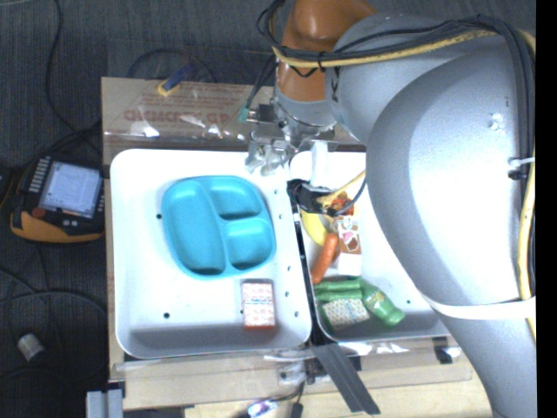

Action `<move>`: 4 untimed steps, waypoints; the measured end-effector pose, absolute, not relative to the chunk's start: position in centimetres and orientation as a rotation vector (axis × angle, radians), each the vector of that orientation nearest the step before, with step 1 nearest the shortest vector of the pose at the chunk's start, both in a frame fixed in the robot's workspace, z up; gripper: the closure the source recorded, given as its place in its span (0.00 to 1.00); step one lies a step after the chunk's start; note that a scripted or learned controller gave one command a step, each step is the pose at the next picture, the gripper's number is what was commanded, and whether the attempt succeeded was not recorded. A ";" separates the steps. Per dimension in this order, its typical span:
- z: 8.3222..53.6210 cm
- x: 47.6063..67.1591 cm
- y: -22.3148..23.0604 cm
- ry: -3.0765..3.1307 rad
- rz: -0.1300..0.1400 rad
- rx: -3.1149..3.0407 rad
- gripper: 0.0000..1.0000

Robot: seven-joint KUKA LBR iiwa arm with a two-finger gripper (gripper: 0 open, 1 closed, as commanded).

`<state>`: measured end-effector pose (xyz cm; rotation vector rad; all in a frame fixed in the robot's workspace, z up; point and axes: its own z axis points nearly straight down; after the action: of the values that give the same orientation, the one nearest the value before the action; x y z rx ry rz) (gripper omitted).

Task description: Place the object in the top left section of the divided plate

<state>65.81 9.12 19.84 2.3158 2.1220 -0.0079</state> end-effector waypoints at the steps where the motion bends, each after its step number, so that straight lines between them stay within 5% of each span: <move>1: 11.7 56.4 11.7 1.991 -0.011 2.436 1.00; 2: 18.3 58.1 3.5 1.746 -0.010 2.611 1.00; 3: 18.2 61.7 6.3 1.089 -0.011 2.943 1.00; 4: 18.2 51.9 7.9 0.955 -0.013 2.992 1.00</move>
<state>51.87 7.88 18.20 2.9918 0.9550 -0.0130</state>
